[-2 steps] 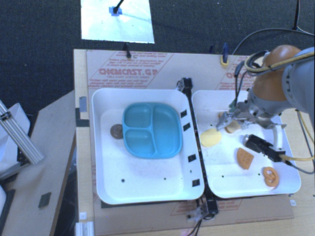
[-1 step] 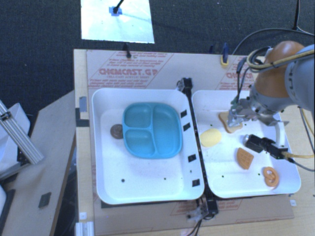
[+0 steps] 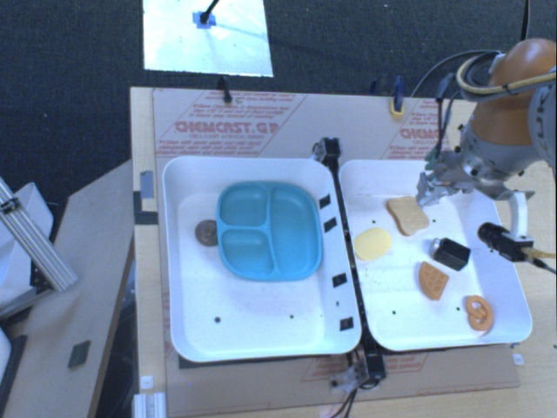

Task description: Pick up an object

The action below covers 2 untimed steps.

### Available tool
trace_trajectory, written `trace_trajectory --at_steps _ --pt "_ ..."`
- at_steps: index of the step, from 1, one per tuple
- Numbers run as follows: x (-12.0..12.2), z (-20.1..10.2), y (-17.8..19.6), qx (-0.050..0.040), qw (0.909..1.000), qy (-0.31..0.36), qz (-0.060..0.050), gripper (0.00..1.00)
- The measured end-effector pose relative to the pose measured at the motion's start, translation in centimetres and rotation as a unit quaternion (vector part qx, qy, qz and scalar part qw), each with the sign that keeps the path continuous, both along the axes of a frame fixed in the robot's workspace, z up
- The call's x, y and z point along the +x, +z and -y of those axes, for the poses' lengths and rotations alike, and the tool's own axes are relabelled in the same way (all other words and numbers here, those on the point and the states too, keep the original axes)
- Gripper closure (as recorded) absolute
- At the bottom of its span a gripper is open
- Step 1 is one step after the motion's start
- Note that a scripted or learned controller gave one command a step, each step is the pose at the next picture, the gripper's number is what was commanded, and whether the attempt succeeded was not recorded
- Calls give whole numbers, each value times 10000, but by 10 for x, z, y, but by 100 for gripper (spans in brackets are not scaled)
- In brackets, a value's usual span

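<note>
— Dark carpet behind, a pale worktop (image 3: 104, 233) in front. On it?
— Two shallow white bins side by side: left bin (image 3: 187, 320), right bin (image 3: 513, 320), touching along a black seam. Clear sheet with red lettering (image 3: 261, 120) underneath both.
— In the left bin?
— Blue divided plate (image 3: 265, 231) near the centre; small brown round disc (image 3: 206, 232) touching its edge at 9 o'clock.
— And the right bin?
— Tan bread-like slice (image 3: 407, 214) toward 12 o'clock. Yellow oval piece (image 3: 372, 244) at 9 o'clock, near the seam. Small black block (image 3: 452, 253) about centre. Orange wedge (image 3: 432, 280) just below it, at 6 o'clock. Orange pretzel shape (image 3: 478, 313) at 5 o'clock, close to the rim.
— Arm?
— Grey with an orange band, reaching in from 3 o'clock. End effector (image 3: 431, 190) above the right bin's 12 o'clock area, just beside the upper right corner of the bread-like slice.
— Gripping anything?
— Cannot tell; too small and blurred to read open or closed. Nothing visibly held.
</note>
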<state>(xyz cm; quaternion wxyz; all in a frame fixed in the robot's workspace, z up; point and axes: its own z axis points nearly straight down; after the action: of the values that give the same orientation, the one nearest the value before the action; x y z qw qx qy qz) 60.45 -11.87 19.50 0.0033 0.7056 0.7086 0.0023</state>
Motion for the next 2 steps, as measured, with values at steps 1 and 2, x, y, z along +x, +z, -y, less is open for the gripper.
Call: trace_trajectory --at_steps 1,2 --pt "2 0 52 0 10000 1 -4 100" --pt "-1 -48 53 14 10000 24 -32 100"
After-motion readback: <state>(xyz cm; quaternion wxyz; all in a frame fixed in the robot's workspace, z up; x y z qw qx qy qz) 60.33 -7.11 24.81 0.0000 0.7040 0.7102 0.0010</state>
